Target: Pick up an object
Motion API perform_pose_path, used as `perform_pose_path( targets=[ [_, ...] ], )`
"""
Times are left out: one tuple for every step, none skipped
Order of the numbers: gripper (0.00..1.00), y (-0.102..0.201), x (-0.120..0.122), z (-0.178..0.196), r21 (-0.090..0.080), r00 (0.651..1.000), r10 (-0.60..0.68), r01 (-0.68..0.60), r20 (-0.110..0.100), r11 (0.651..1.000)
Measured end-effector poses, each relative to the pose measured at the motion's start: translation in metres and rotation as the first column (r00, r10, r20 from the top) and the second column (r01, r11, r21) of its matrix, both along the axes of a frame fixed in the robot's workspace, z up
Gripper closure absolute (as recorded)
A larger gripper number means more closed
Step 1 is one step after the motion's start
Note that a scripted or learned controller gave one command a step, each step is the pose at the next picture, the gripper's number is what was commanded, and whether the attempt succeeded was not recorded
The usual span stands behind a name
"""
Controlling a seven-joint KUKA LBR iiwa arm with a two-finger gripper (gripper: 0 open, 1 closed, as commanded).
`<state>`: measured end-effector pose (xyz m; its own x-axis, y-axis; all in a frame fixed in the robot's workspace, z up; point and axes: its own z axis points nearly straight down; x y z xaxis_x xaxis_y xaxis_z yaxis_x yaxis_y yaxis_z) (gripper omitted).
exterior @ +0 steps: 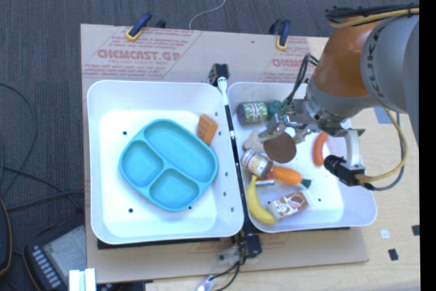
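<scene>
My gripper (pixel 287 125) hangs low over the middle of the right bin (pixel 354 211), below the grey and orange arm (pixel 354 71). Just under it lies a brown round disc (pixel 280 149). A green can (pixel 257 112) lies on its side to the gripper's left. A red sausage (pixel 318 148) sits to its right. Nearer the front are an orange carrot (pixel 287 176), a small jar (pixel 255 162), a yellow banana (pixel 257 204) and a snack packet (pixel 289 203). Nothing shows as held.
The left bin (pixel 109 215) holds a blue divided plate (pixel 168 163) and an orange cracker (pixel 207 128) by its right wall. Blue clamps (pixel 138 25) (pixel 282 35) pin the cardboard base at the back. Cables trail off the arm at the right.
</scene>
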<state>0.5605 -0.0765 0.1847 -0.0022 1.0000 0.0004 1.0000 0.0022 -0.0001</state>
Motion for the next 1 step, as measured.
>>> perform_pose_path(
  targets=[
    [1.00, 0.0884, -0.0491, -0.0008, 0.000, 1.000, -0.001, 0.001, -0.003, 1.000]
  ],
)
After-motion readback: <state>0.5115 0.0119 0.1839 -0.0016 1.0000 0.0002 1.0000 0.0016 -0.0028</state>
